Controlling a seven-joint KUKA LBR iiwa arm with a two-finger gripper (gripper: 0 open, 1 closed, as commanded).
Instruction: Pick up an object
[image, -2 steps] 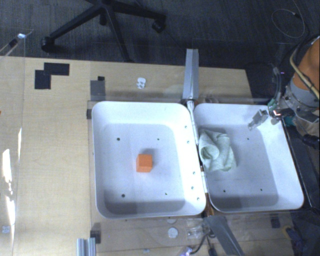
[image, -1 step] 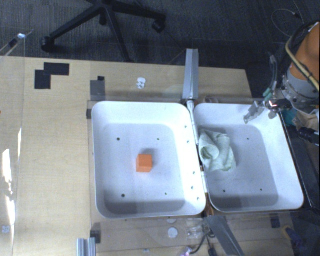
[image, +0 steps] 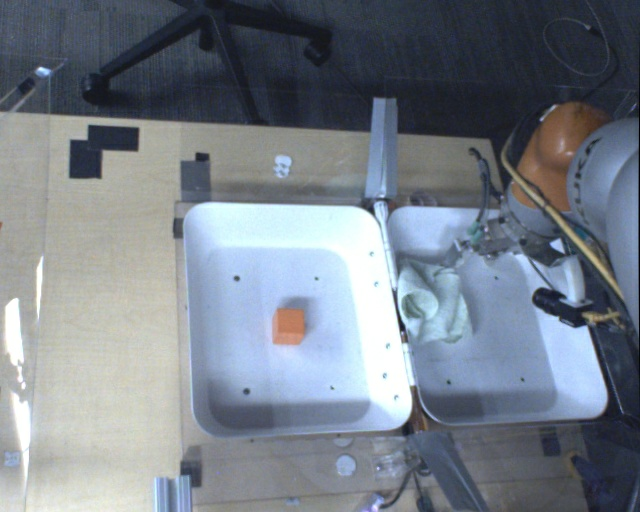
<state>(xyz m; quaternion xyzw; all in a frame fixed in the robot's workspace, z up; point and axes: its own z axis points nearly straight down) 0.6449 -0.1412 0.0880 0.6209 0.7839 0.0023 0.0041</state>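
An orange cube (image: 289, 326) rests near the middle of the left bin (image: 215, 300). A crumpled pale cloth (image: 434, 304) lies against the left wall of the right bin (image: 520, 380). My gripper (image: 474, 244) is low over the back of the right bin, just above and to the right of the cloth's upper corner. That corner of the cloth rises towards the gripper. Whether the two touch is too small to make out.
A metal divider post (image: 381, 150) stands at the back between the two bins. The grey arm with its orange band (image: 560, 140) and cables fills the right side above the right bin. Black tape marks (image: 100, 148) lie on the wooden bench at the far left.
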